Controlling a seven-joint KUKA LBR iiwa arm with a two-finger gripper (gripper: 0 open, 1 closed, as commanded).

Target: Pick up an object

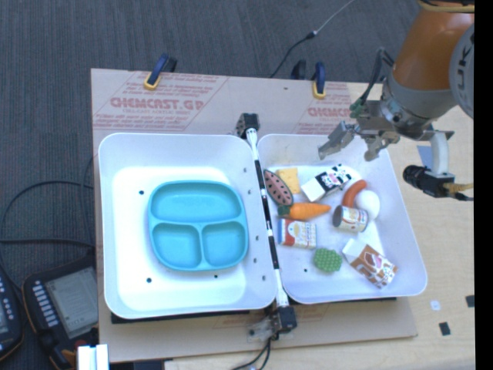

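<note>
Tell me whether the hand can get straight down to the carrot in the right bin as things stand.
Probably yes. The hand hangs open above the far part of the right bin, and the carrot lies on top with nothing over it. The strawberry and small can crowd it, so the grip could be tight.

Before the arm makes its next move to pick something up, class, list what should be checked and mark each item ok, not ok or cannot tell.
1. Tool open: ok, its fingers are spread apart.
2. Tool free of any load: ok, nothing sits between the fingers.
3. Tool over the bin with the objects: ok, it hangs above the far edge of the right bin.
4. A target directly beneath the tool: cannot tell; the milk carton and sausage lie nearest.
5. Target has room around it: not ok for the carrot, which is crowded; the green ball sits freer.
</note>
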